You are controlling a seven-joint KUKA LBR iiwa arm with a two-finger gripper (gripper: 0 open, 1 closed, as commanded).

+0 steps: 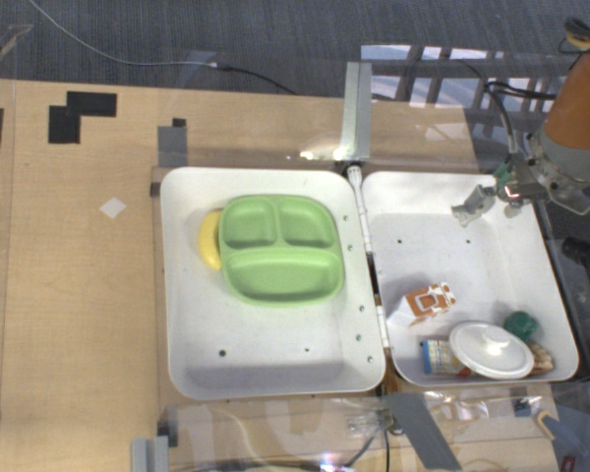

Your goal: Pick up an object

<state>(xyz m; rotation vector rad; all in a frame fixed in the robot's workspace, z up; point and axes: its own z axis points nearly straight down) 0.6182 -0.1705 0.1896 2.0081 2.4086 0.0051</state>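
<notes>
You are looking down at a light wooden bench [69,293], with dark grey carpet [226,8] lying behind it along the top of the frame. Two shallow white bins are sitting side by side on the bench. The left bin [265,362] is filling the middle of the frame, and the right bin [423,234] is sitting at the right.

The arm is reaching in from the upper right, with its orange band [582,106] showing at the edge. The gripper [477,205] is hanging over the top part of the right bin. You cannot tell how far apart its fingers are, and nothing is showing between them.

In the left bin, one green tray [278,249] with three parts is lying flat, and one yellow thing [209,241] is peeking out from under its left side.

In the right bin, four or so things are sitting in the lower corner: one white bowl [490,350], one small orange and white toy [431,302], one dark green thing [520,324], and one little can [438,357] touching the bowl. They are all well apart from the gripper.
</notes>
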